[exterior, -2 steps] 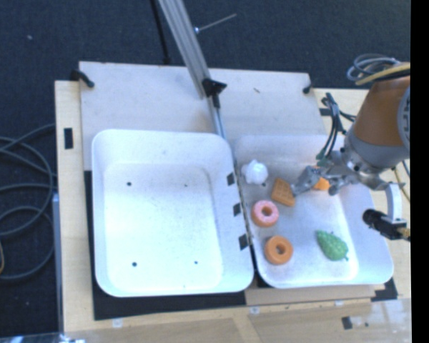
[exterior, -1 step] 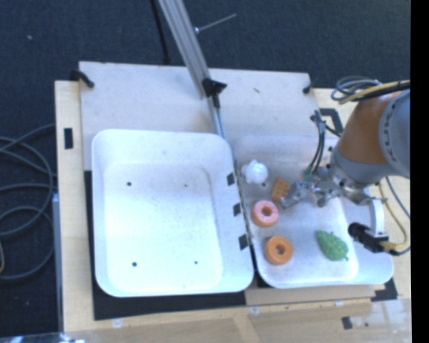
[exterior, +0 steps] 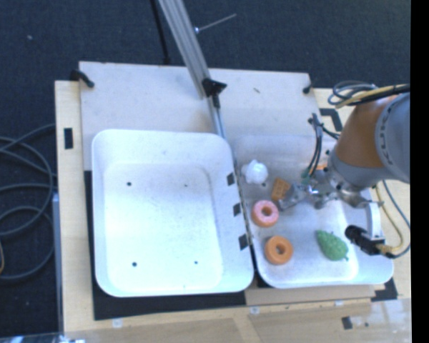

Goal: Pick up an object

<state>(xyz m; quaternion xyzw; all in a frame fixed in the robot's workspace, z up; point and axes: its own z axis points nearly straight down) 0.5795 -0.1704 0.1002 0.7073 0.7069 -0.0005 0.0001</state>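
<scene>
The right bin (exterior: 300, 148) holds several small things. A white lump (exterior: 255, 170) lies near its left wall, with a small orange-brown block (exterior: 280, 189) just right of it. Below them sit a pink ring (exterior: 265, 213) and an orange ring (exterior: 278, 249). A green leafy piece (exterior: 332, 246) lies at the front right. My gripper (exterior: 296, 197) hangs low over the middle of this bin, just right of the block and the pink ring. Nothing shows in its grasp.
The left bin (exterior: 164, 213) stands beside the right one, with a shared wall between them. A metal rail (exterior: 186, 41) slants in from the top to the bins' back edge. Cables (exterior: 320, 145) hang by the arm's wrist.
</scene>
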